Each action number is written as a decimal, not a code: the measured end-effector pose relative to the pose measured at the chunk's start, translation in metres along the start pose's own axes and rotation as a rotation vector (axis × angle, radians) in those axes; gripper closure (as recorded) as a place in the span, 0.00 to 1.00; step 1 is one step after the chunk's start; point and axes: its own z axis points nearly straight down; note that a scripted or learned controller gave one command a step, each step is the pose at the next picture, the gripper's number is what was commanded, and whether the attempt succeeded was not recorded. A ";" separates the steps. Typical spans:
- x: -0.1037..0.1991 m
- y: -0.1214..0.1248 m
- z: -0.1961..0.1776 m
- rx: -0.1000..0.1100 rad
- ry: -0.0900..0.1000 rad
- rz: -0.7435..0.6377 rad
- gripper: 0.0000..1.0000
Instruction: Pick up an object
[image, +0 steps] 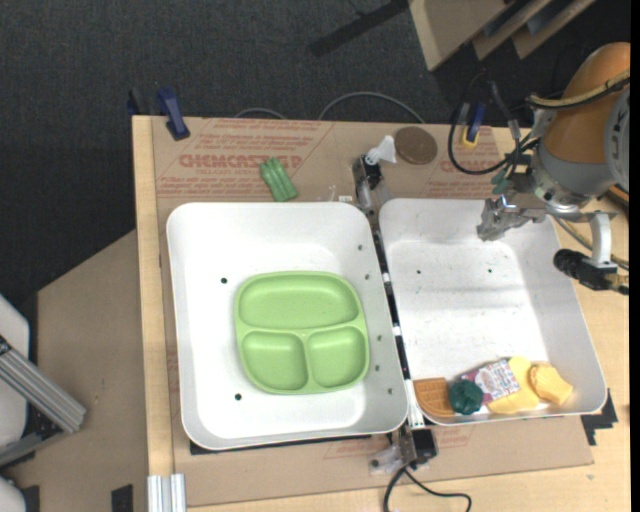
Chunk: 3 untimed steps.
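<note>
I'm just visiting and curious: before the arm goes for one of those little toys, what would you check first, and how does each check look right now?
1. Objects to pick are present: ok. A small pile lies at the near edge of the right bin.
2. Gripper above the pile: not ok. It hangs at the bin's far edge.
3. Gripper carrying nothing: ok, nothing hangs below it.
4. Fingers open: cannot tell.
5. Objects well separated: not ok. They touch one another against the bin's wall.
6. Green tray out of the way: ok, it sits in the left bin.
</note>
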 end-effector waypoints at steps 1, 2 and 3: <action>0.066 -0.028 -0.026 0.005 0.004 -0.004 1.00; 0.062 -0.028 -0.024 0.005 0.001 0.001 0.00; 0.017 -0.016 0.050 0.010 0.000 0.005 0.00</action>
